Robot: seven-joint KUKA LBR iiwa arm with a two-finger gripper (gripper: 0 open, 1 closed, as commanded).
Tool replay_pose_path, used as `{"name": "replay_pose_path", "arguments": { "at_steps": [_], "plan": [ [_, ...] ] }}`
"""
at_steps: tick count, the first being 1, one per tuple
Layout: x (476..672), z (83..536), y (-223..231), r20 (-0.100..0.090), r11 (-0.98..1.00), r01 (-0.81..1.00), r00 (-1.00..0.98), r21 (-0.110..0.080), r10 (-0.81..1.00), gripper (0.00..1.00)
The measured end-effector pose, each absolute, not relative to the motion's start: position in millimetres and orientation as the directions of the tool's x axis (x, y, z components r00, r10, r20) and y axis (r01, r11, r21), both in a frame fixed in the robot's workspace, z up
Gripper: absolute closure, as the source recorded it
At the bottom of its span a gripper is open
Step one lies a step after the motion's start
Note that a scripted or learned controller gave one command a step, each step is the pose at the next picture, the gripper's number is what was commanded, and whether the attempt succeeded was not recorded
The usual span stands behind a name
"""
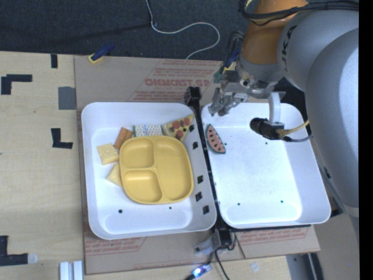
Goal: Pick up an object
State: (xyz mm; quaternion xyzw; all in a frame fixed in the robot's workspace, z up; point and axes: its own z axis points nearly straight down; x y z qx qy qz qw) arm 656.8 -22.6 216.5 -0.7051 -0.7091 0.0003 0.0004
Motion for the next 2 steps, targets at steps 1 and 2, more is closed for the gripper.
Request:
{"name": "replay_pose_path", "arguments": {
  "at_steps": [1, 2],
  "plan": [
    [654.6, 213.6, 30.9, 0.000, 0.006, 1.000, -0.006, -0.002, 1.000, 1.00],
    [660.5, 215.7, 28.7, 0.000, 0.003, 1.000, -0.003, -0.001, 1.000, 1.00]
  ]
}}
